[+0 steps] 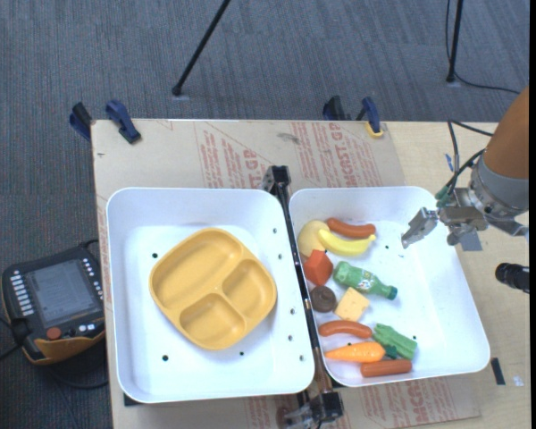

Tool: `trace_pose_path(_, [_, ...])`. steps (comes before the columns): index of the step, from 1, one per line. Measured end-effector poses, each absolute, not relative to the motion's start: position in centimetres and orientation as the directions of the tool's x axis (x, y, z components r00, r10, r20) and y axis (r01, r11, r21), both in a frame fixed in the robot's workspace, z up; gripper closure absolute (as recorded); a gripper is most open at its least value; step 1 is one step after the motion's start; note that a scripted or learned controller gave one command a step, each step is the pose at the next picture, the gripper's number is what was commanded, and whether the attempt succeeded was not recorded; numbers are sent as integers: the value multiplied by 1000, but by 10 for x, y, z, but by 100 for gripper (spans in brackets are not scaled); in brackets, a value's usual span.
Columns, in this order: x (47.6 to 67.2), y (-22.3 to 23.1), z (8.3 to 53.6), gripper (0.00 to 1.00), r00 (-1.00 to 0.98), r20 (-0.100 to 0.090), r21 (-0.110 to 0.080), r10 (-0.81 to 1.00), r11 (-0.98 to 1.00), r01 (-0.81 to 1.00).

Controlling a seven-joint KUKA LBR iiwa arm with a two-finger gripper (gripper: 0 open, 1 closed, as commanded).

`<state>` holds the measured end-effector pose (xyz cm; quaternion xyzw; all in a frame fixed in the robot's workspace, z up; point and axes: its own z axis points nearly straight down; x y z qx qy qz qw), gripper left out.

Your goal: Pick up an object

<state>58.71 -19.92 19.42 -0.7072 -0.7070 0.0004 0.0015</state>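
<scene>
The right bin [447, 329] holds several toy foods. A yellow banana [347, 242] lies beside a red sausage [351, 229] and a pale yellow fruit [309, 234] at the far left. Below them are a red-orange piece [318, 266], a green bottle [364, 281], a brown round piece [324, 298] and a cheese wedge [352, 305]. Near the front lie a sausage [345, 330], a carrot [355, 353], a green vegetable [395, 340] and another red sausage [386, 367]. My gripper [442, 232] hovers over the bin's far right part, open, nothing between its fingers, right of the banana.
The left bin [134, 231] holds a yellow divided plate [213, 287]. A black divider clamp [279, 179] sits between the bins. Blue clamps [121, 119] grip the bench's far edge. A teach pendant [54, 302] lies left of the bench. Tripod legs [205, 34] stand behind.
</scene>
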Motion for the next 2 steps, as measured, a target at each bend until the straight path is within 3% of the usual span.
trace_pose_path(1, [643, -145, 90, 0, -2, 3, -5, 1000, 2, 1000])
trace_pose_path(2, [632, -80, 88, 0, -2, 3, -3, 1000, 2, 1000])
